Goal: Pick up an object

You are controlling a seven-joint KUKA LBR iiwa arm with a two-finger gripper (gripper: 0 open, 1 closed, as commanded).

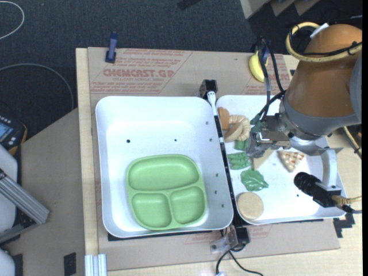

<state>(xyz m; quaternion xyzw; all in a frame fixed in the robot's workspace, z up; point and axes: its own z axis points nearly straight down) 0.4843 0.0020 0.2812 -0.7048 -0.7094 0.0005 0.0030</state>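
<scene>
At the near edge of the right bin [287, 216] a round tan disc [250, 204] is lying flat. Just beyond it two green leafy pieces [253, 180] are sitting, one behind the other, and to their right a pizza-like wedge [291, 158] is resting. Farther back two tan bread-like pieces [237, 127] are lying by the divider. The tool [260, 141] is hanging over the bin's middle, just beside the farther green piece and the bread; whether it is parted or closed cannot be told. In the left bin [115, 131] one green three-compartment tray [166, 190] is lying. Both bins are sitting on the worktop [92, 85].
</scene>
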